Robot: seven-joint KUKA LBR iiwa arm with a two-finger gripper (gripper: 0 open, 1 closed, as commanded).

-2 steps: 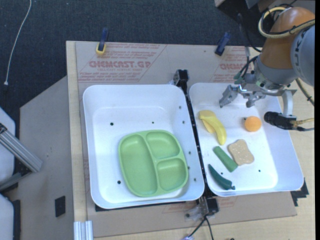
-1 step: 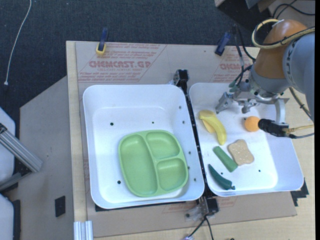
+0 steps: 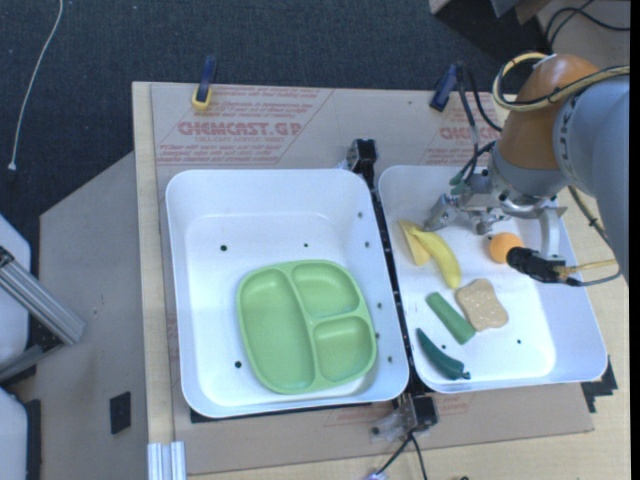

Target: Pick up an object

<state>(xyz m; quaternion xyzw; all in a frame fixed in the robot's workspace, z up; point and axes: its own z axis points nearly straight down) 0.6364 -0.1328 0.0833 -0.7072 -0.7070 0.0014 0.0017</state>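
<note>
The tool (image 3: 470, 211) hangs low over the upper part of the right bin (image 3: 575, 353), under the grey arm (image 3: 590, 133) with its orange band. Whether it is open or closed I cannot tell; the metal parts blur together against the white floor, and nothing visibly sits in it.

The candidate things all lie in the right bin. A yellow banana (image 3: 432, 251) rests just at the tool's 7 o'clock, closest of all. A small orange ball-like fruit (image 3: 504, 245) sits at the tool's 4 o'clock, beside a black part of the wrist. Further toward 6 o'clock lie a tan bread slice (image 3: 483, 305), a green block-like piece (image 3: 449, 318) touching it at its 8 o'clock, and a dark green curved vegetable (image 3: 440, 356) near the bin's lower wall.

These look like toy food: probably light, hollow plastic, stiff and rather slick. The banana seems the likeliest target. I would take it across its narrow middle, squeezing the two long sides, since its curve and smooth skin could let it pivot or squirt out if pinched near a tip. The round fruit would likely roll away from a slightly off-centre pinch.

The left bin (image 3: 200, 268) holds a green divided plate (image 3: 300, 328); both bins sit on the table (image 3: 160, 148).
</note>
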